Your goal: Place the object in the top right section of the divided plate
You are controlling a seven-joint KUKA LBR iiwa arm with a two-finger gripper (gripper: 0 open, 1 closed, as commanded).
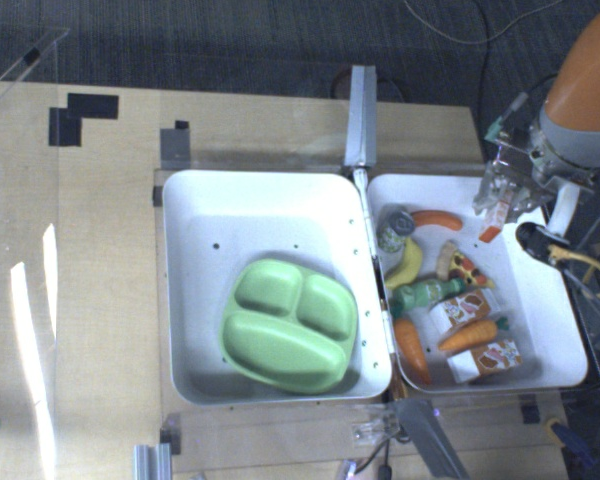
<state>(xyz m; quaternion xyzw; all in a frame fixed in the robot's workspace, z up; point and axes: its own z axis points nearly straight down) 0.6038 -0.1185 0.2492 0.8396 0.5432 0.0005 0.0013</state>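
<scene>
The green divided plate (290,325) lies in the left white bin (195,268), tilted slightly, with its two small sections on the far side and nothing in any of them. My gripper (504,206) hangs over the far right corner of the right bin (550,308), far from the plate. A small orange-red piece (490,233) shows just under the gripper; I cannot tell whether it is held or lies on the bin floor.
The right bin holds a sausage (436,220), a can (393,232), a banana (409,263), a pizza slice (468,268), a green bottle (426,293), two carrots (410,349) (469,335) and two small cartons (491,358). A metal divider (361,118) runs between the bins.
</scene>
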